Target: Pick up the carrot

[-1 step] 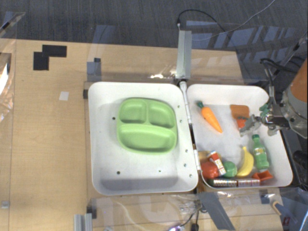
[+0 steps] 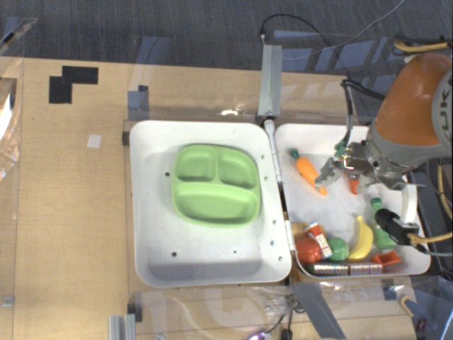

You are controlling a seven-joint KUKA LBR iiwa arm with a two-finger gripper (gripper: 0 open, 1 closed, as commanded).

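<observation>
A: From the overhead camera, which step is the arm on?

B: It looks like the approach. The carrot [image 2: 306, 168] lies on the floor of the right bin [image 2: 417, 264], in its upper left part, green top toward the far corner and orange tip toward the claw [image 2: 335, 173]. The claw hangs just beside that tip, on the carrot's right.

A: Does the claw have anything?

B: Nothing shows between its fingers. One dark finger [image 2: 328, 172] is plain enough, but how far the claw is spread cannot be told from this angle.

A: So what does the next move call for?

B: Probably a small shift left to centre over the carrot's body, a turn of the wrist so the fingers straddle its narrow width, then a descent and a closing.

A: And the surroundings?

B: The carrot has bare white floor around it. A banana [image 2: 362, 238], a tomato [image 2: 308, 249] and other toy food crowd the near edge, well apart. The left bin [image 2: 148, 211] holds a green divided plate [image 2: 215, 183]. Both bins sit on a pale wooden table [image 2: 64, 211], with dark flooring beyond.
</observation>
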